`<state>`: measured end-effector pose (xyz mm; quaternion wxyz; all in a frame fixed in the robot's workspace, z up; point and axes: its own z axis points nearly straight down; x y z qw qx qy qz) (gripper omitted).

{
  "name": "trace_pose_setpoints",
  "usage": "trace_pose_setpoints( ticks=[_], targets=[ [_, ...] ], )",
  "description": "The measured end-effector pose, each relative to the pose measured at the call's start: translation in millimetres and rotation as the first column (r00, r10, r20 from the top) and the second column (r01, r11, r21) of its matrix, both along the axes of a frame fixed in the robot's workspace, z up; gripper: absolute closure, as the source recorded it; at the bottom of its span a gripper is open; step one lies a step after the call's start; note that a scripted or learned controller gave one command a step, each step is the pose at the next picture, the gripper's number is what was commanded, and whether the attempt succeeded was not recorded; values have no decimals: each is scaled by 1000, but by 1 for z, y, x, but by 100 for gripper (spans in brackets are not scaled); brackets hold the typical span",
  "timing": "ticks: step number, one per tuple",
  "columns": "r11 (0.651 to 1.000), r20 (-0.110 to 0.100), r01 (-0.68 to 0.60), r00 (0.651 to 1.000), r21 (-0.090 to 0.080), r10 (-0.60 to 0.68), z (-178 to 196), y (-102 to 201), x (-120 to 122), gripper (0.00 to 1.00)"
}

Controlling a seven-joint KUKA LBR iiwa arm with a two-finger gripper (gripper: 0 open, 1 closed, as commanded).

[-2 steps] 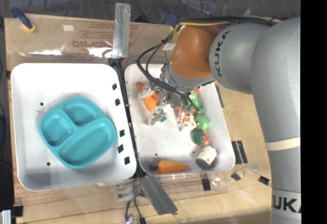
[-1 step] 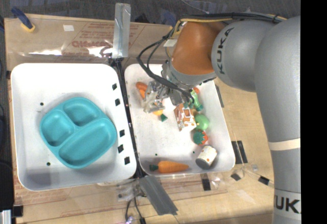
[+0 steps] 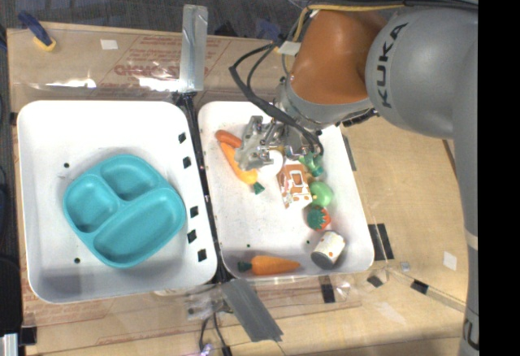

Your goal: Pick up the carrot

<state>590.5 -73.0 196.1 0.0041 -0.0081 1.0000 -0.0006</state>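
An orange carrot (image 3: pixel 275 266) with a green tip lies flat along the front wall of the right bin (image 3: pixel 268 220). My gripper (image 3: pixel 258 149) is low in the back half of that bin, well away from the carrot. It hangs right over a yellow-orange toy food piece (image 3: pixel 243 169) and beside a small orange piece (image 3: pixel 228 138) near the bin's back left. The grey arm with its orange band (image 3: pixel 329 54) reaches in from the back right and hides part of the bin's far corner.
Also in the right bin are a small printed carton (image 3: pixel 294 186), a green ball-like item (image 3: pixel 322 193), a red strawberry-like toy (image 3: pixel 317 219) and a white cup (image 3: pixel 329 249) on its side, close to the carrot's right end. The left bin (image 3: pixel 41 184) holds a teal divided plate (image 3: pixel 123 209).
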Motion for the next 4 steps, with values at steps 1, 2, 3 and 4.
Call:
trace_pose_setpoints(
  ticks=[1,2,3,4],
  targets=[
    [990,7,-141,990,-4,141,152,14,-54,100],
    [976,-1,-218,976,-5,218,250,-44,-36,100],
    [888,-8,-459,888,0,459,171,-69,-99,100],
    [922,-13,-387,922,4,387,90,-125,-94,100]
  ],
)
